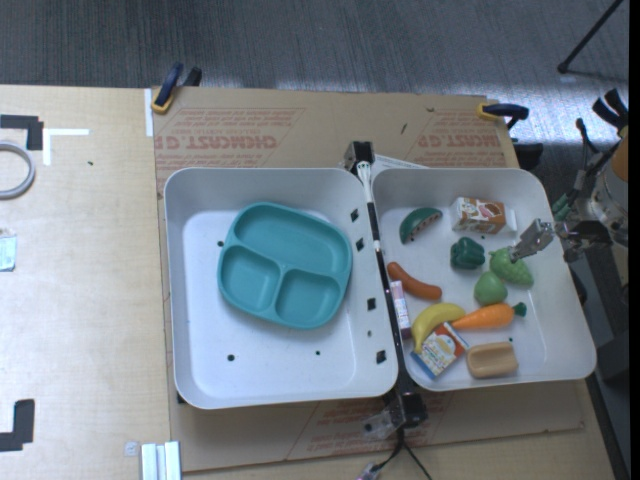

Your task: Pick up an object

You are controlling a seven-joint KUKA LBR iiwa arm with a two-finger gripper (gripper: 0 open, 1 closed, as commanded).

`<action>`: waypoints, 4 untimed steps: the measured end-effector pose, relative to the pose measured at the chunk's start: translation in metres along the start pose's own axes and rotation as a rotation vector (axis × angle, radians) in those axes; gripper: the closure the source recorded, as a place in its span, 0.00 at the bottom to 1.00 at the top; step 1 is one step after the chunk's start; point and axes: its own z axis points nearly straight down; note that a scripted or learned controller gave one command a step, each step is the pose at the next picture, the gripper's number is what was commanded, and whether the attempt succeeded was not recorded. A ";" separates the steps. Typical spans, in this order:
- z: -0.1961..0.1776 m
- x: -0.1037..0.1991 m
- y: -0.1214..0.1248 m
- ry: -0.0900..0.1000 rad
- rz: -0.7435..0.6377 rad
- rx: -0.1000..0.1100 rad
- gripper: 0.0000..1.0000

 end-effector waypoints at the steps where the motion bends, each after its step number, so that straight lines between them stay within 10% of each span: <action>1: 0.094 0.048 0.018 -0.004 0.003 -0.008 0.00; 2: 0.095 0.035 0.044 -0.010 0.003 -0.019 0.00; 3: 0.083 0.031 0.045 -0.017 0.004 -0.023 1.00; 4: -0.101 0.020 0.030 -0.002 -0.002 -0.002 1.00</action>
